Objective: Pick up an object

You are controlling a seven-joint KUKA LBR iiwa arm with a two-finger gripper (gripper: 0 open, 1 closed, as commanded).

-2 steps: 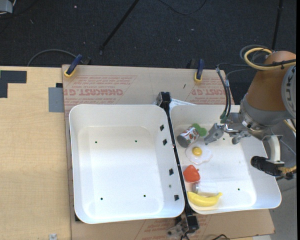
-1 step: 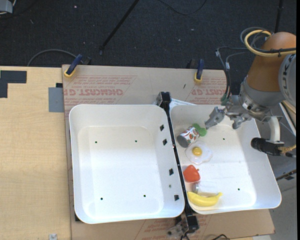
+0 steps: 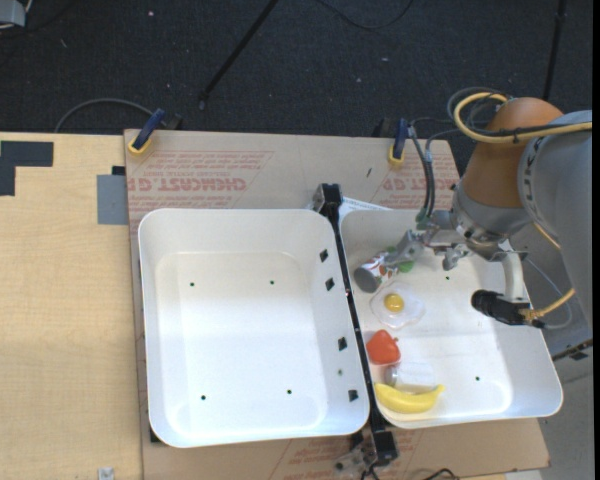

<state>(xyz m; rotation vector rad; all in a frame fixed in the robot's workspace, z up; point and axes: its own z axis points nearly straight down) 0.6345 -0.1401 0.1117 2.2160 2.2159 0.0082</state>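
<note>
Objects for picking all lie in the right bin [image 3: 520, 393], gathered along its left wall beside the black divider [image 3: 345, 298]. From my remote seat I see a fried-egg toy [image 3: 395, 305], white with a yellow centre, roughly midway down that wall. Just above it, toward the bin's far left corner, lies a small grey and red item [image 3: 370, 272] that I cannot name, with a green piece [image 3: 405, 261] touching its right end. Below the egg sits a red toy [image 3: 383, 347], perhaps a pepper, and near the bin's near left corner a yellow banana [image 3: 410, 399] lies along the near edge, a pale item [image 3: 410, 372] I cannot identify just above it. The gripper [image 3: 442, 248] hangs over the far part of the right bin, just right of the green piece, and I cannot tell how its pincer stands. The grey arm [image 3: 555, 188] with its orange band [image 3: 505, 153] reaches in from the right. The left bin [image 3: 170, 268] sits beside it on a cardboard sheet [image 3: 240, 173] clamped at the far edge.
</note>
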